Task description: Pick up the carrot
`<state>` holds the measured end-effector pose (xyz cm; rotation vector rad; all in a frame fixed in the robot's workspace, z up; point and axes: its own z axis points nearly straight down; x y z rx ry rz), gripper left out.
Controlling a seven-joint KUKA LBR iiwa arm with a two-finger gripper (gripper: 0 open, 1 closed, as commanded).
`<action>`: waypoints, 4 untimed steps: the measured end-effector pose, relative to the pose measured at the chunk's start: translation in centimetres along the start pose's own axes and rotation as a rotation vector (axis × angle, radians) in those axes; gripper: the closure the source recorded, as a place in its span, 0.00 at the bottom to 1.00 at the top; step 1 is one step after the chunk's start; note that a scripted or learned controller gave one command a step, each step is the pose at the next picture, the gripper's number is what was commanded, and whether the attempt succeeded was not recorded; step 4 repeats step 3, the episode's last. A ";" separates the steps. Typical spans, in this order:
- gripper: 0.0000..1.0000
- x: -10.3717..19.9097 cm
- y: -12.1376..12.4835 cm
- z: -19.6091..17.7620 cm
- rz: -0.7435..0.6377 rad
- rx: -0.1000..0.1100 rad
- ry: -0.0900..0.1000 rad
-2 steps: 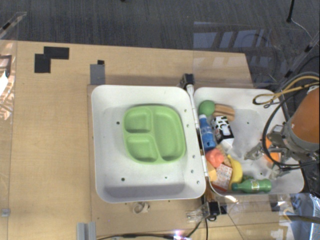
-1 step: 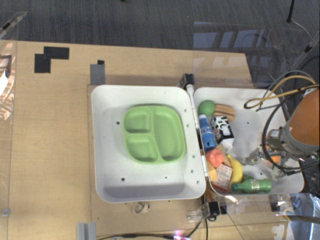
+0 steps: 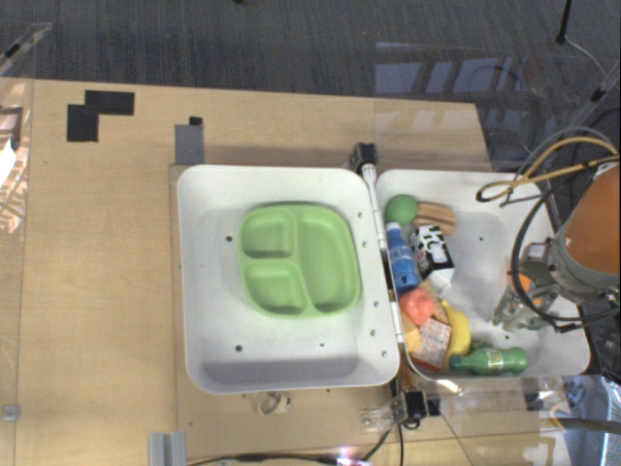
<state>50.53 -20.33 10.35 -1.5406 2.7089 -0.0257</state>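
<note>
While the tool (image 3: 516, 309) hangs low over the right bin (image 3: 485, 197), near that bin's right wall, the entry reads as follows.

Item 1, tool: grey, seen from above under the arm's orange band (image 3: 594, 223). Whether it is open or closed cannot be told from this angle, nor whether it has hold of anything.

Item 2, carrot (image 3: 524, 283): taken to be the small orange piece showing at the tool's upper left flank, touching or just under it. It is largely hidden, so the identification is tentative. It lies in the right half of the right bin, well apart from the heap along the left wall.

Item 3, heap along the right bin's left wall, rear to front: green ball (image 3: 400, 208), blue bottle (image 3: 398, 256), black-and-white piece (image 3: 433, 246), coral lump (image 3: 418, 305), banana (image 3: 457, 329). A green bottle (image 3: 491, 360) lies along the front wall, near the tool.

Item 4, left bin (image 3: 209, 289): holds a green divided plate (image 3: 296, 260).

Step in hand, by judgement: the grasp itself, tool down at the carrot. The next move calls for a firm closure on the orange piece, then a straight lift clear of the bin floor. Until that lift shows the carrot carried, the pick is unproven.
</note>
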 end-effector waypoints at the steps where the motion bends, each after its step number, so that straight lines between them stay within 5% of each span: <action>1: 1.00 -0.4 -0.3 -1.2 0.001 0.009 -0.006; 2: 0.00 -0.4 -0.3 -1.1 0.001 0.008 -0.006; 3: 0.00 0.4 0.5 1.4 -0.206 -0.015 0.004; 4: 0.00 0.4 0.5 1.4 -0.206 -0.015 0.004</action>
